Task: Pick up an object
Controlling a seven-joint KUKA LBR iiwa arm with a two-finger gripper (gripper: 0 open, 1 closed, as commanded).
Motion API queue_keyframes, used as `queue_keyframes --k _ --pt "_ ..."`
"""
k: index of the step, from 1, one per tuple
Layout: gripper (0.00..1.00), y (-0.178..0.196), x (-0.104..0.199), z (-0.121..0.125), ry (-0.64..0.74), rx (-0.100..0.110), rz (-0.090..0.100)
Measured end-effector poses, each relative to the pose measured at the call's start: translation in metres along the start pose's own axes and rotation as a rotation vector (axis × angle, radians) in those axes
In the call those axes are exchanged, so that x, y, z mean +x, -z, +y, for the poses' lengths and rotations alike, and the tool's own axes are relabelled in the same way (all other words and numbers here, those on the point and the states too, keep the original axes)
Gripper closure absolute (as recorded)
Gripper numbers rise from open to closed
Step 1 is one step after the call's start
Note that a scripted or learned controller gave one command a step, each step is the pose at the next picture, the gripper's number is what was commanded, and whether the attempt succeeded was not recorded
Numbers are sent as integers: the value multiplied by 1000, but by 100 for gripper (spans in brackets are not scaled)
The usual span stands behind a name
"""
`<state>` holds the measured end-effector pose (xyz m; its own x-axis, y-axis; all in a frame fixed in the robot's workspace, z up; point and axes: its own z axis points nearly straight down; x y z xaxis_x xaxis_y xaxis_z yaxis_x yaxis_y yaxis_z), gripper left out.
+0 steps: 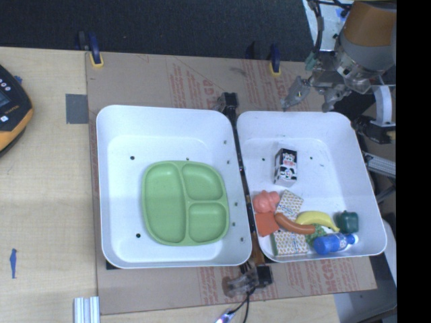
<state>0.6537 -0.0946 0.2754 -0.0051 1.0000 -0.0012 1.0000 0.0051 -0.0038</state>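
The gripper (312,94) hangs over the far rim of the right bin (350,140), its two fingers spread apart with nothing between them; one fingertip points toward the bin's far-left corner, the other toward the middle of the far rim; above it the arm's orange band (370,9) rises out of the top of the view.

Taking the right bin as the landmark: a small black-and-white carton (286,165) stands alone near its centre, well apart from the gripper; the rest of the objects crowd the near end of the bin; a pink lump (267,201) lies by the near-left wall, touching an orange-red piece (265,223) just nearer the camera; a patterned packet (291,202) sits beside the pink lump; a brown sausage (293,225) crosses in front of it; a yellow banana (318,218) lies just beyond the sausage's right end; a blue bottle (331,243) rests at the near wall, and a dark green object (347,220), perhaps a small cup, though it is too small to be sure, sits against the right wall.

To the left of the right bin, touching it along one rim, is the left bin (114,180); a green divided plate (184,202) lies flat in its middle; far to the left of both bins a yellow and black device (12,110) sits at the bench edge.
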Motion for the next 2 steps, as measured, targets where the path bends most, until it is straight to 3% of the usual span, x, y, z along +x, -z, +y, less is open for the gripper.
queue_keyframes --k 1,2 --pt "0 -95 -18 -59 -1 3 0" --pt "0 -185 -26 -54 0 2 1"
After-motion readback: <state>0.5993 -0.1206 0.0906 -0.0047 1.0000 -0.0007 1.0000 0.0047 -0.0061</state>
